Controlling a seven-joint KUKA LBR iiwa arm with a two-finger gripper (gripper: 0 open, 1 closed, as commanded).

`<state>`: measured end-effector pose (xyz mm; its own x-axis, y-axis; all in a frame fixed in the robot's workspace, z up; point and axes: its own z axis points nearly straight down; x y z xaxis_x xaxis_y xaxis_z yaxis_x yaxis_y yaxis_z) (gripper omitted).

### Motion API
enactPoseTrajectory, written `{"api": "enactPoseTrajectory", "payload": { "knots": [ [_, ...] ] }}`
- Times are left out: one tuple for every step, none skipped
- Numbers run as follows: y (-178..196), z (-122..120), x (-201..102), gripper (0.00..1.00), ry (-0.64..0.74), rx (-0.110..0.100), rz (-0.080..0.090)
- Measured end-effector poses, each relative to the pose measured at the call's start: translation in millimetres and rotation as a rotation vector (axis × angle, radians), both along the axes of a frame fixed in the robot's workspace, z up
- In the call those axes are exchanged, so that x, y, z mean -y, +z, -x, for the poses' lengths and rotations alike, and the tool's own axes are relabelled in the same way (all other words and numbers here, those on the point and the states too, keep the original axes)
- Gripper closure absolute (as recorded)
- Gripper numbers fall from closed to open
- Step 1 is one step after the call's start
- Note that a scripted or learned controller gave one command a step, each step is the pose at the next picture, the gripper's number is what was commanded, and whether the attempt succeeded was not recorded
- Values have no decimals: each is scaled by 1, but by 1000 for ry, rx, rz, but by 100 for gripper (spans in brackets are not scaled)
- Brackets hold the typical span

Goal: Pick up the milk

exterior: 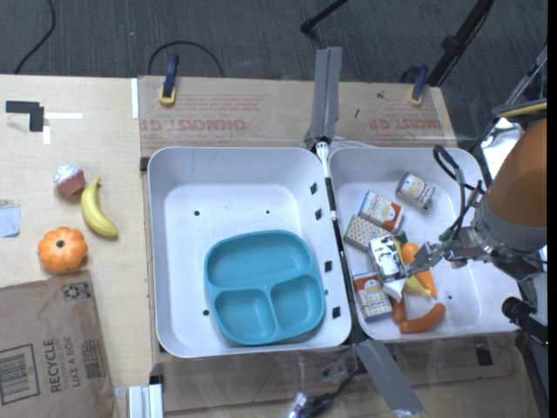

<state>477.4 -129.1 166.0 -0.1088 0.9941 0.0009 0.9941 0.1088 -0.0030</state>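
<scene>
A small white and grey carton (384, 255), likely the milk, lies in the middle of the right bin (461, 168) among other food packs. My gripper (417, 265) reaches in from the right and sits low, right against the carton's right side. It is over an orange carrot-like piece (409, 251) and a yellow piece (420, 287). Whether it touches the carton is unclear. The grey arm with its orange band (522, 185) covers the bin's right side.
Around the carton lie an orange-and-white pack (380, 209), a green pack (359, 232), a red-and-white pack (372, 295), a can (416, 190) and a sausage (422, 319). The left bin (174, 198) holds a blue divided tray (261, 286). Banana (97, 209), pumpkin (63, 249) and cupcake (70, 179) lie on the bench.
</scene>
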Motion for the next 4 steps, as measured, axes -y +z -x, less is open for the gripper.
{"api": "enactPoseTrajectory", "payload": {
  "knots": [
    [116, -10, -4, 0, -52, 1, 2],
    [24, -4, -85, 0, 47, -1, 1],
    [-6, -60, -32, 0, -103, -1, 2],
    [-67, -89, -29, 0, -34, 4, 1]
  ]
}}
